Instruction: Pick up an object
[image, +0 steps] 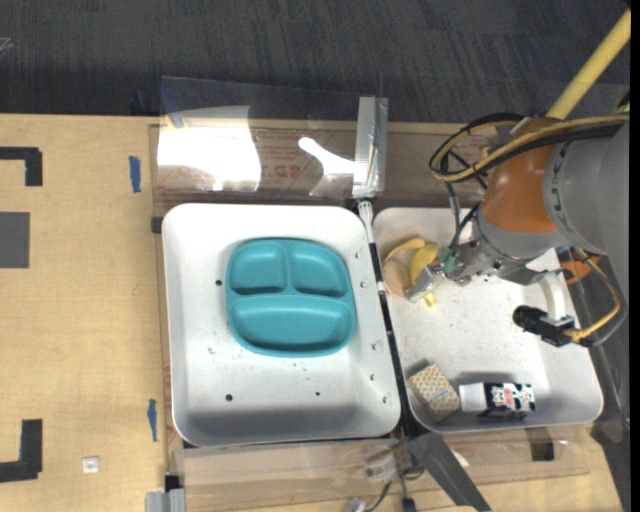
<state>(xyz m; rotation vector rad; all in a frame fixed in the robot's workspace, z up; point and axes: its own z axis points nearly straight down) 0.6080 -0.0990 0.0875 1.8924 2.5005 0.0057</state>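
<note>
In the right bin a yellow banana-shaped object lies at the far left corner. My gripper hangs low right beside it, at its right end, under the grey wrist with the orange band. A tan waffle-textured block rests near the front left of this bin. Just right of it lies a small dark bottle with a white label. I see nothing lifted off the bin floor.
The left bin holds a teal divided plate. A black cable plug and looping cables hang off the arm over the right bin's right side. A clear plastic sheet stands behind the bins.
</note>
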